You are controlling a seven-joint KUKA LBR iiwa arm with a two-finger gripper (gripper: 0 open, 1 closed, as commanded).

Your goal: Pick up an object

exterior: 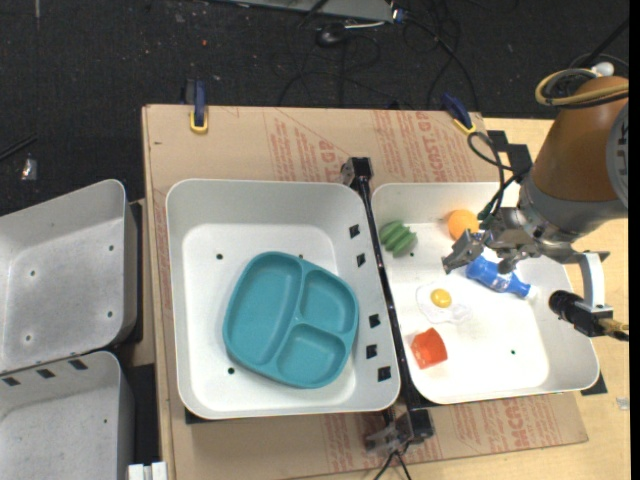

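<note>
In the right bin (560,368) lie a blue bottle-shaped toy (503,280), an orange ball (460,221), a green ridged piece (397,237), a fried-egg toy (441,298) and a red block (428,348). My gripper (487,256) hangs over the upper end of the blue toy, just below and to the right of the orange ball. Its dark fingers are spread apart, one toward the left (458,259) and one on the right (516,255). Nothing sits between them.
The left bin (200,218) holds a teal divided plate (291,319). A black divider with clips (375,268) runs between the bins. The arm's grey body (585,168) covers the right bin's far right corner. White trays (60,268) lie at the far left.
</note>
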